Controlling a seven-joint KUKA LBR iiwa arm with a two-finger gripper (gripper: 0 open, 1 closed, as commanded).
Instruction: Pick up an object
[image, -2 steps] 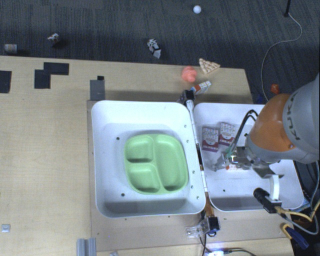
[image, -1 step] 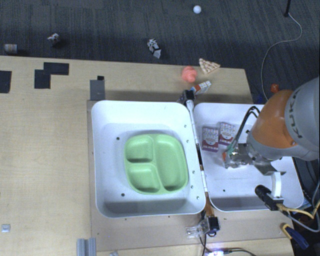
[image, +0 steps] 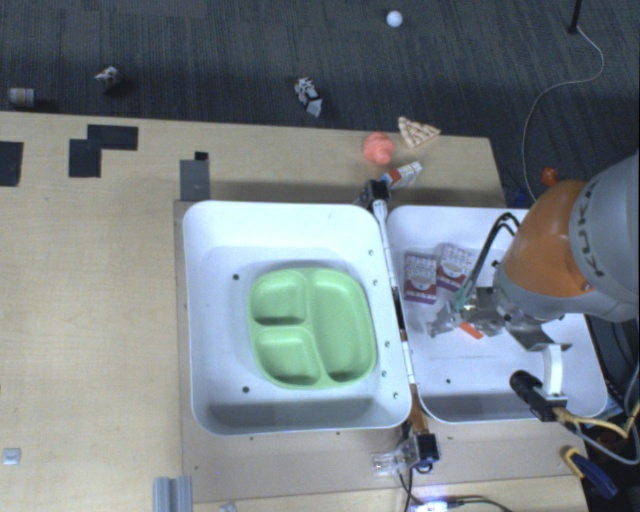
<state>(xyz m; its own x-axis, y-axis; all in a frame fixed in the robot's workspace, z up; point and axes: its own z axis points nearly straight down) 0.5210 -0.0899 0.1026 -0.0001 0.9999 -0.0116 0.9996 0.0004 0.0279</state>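
The jaws (image: 462, 322) hang low in the right bin (image: 590, 395), but I cannot tell their state. A green tray (image: 312, 326) sits in the left bin (image: 215, 300).

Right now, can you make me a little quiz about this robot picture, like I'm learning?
1. True or false: the green tray lies in the left bin.
2. How many compartments does the green tray have? A) two B) three C) five
3. Fill in: the pink ball lies outside the bins, on the ____.

Key:
1. True.
2. B, one long one and two smaller ones.
3. Bench, just beyond the bins' far edge. The gripper is over the right bin, near the small packets.
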